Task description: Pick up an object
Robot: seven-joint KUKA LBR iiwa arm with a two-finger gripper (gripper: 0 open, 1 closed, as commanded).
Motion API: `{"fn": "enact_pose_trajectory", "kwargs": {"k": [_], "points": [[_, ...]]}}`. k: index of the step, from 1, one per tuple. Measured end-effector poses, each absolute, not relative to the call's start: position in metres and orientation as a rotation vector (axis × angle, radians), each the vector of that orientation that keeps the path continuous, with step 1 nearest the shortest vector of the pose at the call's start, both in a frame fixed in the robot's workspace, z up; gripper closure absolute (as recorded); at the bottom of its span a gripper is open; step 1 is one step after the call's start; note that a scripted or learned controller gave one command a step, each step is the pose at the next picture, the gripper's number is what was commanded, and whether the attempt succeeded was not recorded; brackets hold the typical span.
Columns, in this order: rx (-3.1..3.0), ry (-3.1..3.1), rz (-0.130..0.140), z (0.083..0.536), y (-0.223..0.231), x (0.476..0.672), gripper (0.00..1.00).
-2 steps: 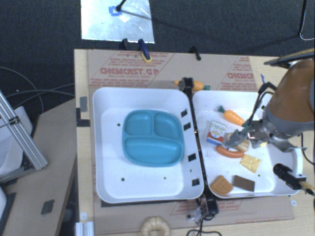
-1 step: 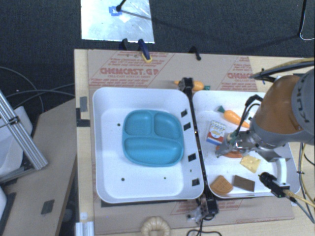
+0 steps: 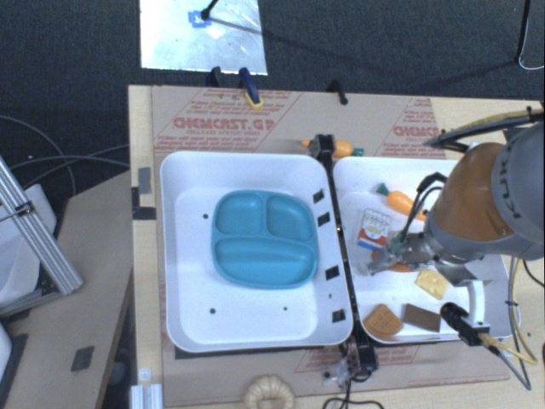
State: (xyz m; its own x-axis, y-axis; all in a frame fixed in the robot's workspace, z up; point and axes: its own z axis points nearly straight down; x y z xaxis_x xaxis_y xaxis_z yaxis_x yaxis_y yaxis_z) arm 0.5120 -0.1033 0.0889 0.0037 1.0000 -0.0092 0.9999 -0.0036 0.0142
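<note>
Two white bins side by side on the worktop [image 3: 375,113]. In the left bin [image 3: 183,228], a blue divided plate [image 3: 262,238]. In the right bin [image 3: 362,186], a small carton [image 3: 374,227], carrot [image 3: 400,201], cheese wedge [image 3: 432,283], waffle [image 3: 383,320] and brown bar [image 3: 421,316]. Pincer [image 3: 385,261] low beside the carton (spread or pressed together: cannot tell)

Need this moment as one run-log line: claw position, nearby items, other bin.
claw: low in right bin | nearby: carrot, small carton, cracker | left bin: blue divided plate | grasp: unconfirmed
</note>
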Motion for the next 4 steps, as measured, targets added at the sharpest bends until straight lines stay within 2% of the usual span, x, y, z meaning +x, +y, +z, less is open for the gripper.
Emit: {"fn": "enact_pose_trajectory", "kwargs": {"k": [1,2,4], "points": [[2.210,2.203,0.010,0.101,-0.104,0.514,1.00],[2.215,2.223,0.005,0.152,-0.098,0.507,1.00],[2.214,2.223,0.005,0.226,-0.096,0.515,1.00]]}}
